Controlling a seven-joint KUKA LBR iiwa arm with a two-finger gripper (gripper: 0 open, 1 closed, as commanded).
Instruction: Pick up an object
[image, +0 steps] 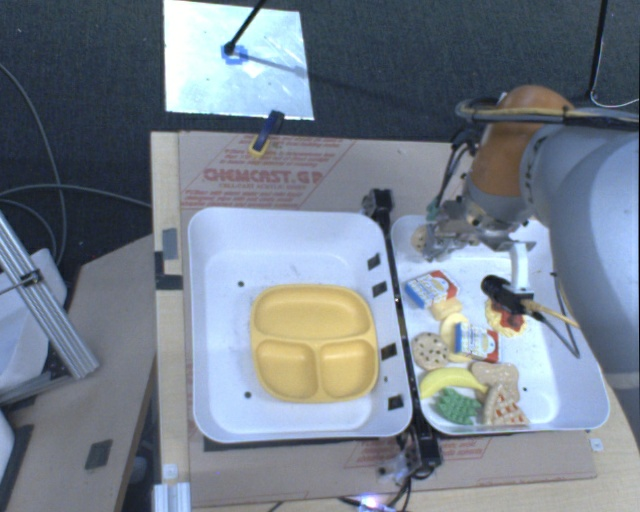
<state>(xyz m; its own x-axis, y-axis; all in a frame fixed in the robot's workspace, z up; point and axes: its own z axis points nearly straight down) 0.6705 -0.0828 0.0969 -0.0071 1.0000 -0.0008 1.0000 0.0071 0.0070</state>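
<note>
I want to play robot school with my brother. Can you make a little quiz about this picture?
1. True or false: the yellow divided plate lies in the left bin.
2. Which toy food lies nearest the green piece? A) banana B) milk carton C) the far-corner item
3. Fill in: the end effector hovers over the ___ end of the right bin.

Key: 1. True. 2. A, the banana sits right beside it, while the milk carton lies farther up the bin. 3. Far, meaning the top end in the camera view.
</note>
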